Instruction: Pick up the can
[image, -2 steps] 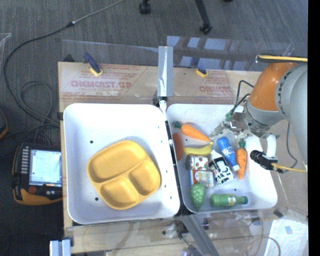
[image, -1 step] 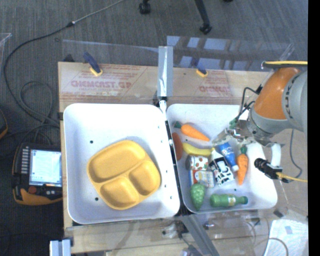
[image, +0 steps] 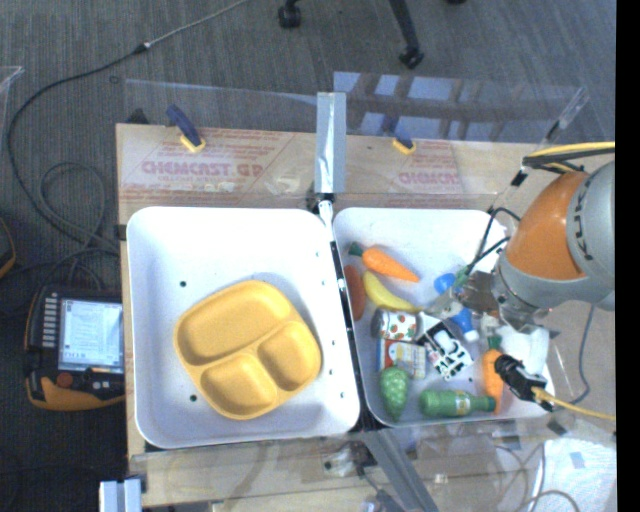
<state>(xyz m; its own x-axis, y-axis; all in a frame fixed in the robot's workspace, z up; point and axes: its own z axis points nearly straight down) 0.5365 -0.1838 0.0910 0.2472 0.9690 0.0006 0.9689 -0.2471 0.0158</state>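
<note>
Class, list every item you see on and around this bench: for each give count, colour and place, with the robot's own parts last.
Bins: two, white, side by side on the bench.
Tray: one, yellow, three compartments, left bin.
Carrot: one, orange, right bin, far end.
Banana: one, yellow, beside the carrot.
Can: one, red and white, right bin, middle.
Bottle: one, green, lying at the near edge.
Pendant: one, orange and black, on the floor at left.
Arm: one, grey with orange band, over the right bin.

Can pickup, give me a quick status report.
Gripper low over right bin, nothing seen held. Red-and-white labelled can lies free among toys. Yellow banana and black-white patterned block crowd it.
</note>
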